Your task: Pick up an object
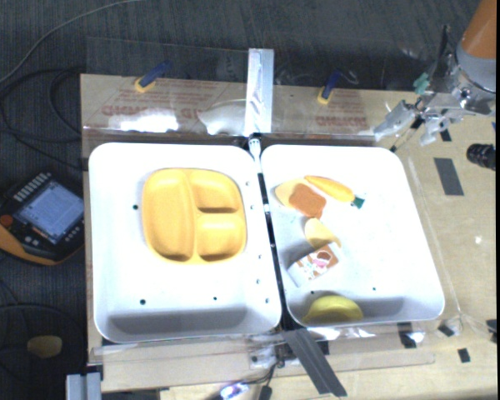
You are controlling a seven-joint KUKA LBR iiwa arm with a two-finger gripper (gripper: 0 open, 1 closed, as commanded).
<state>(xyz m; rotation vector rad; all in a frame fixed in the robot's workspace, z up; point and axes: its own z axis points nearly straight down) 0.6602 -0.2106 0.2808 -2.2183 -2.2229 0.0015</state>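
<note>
In the right bin (400, 223) lay an orange block (307, 198), a yellow carrot-like toy (329, 188), a small packet (318, 262) and a yellow-green fruit (333, 308).

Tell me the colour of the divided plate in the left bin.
Yellow-orange all over. The divided plate shows best in the camera view, lying in the left bin.

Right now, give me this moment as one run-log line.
gripper: above bench, beyond right bin's far right corner, holding nothing seen | right bin: carrot, orange block, other small items | left bin: yellow tray
</note>
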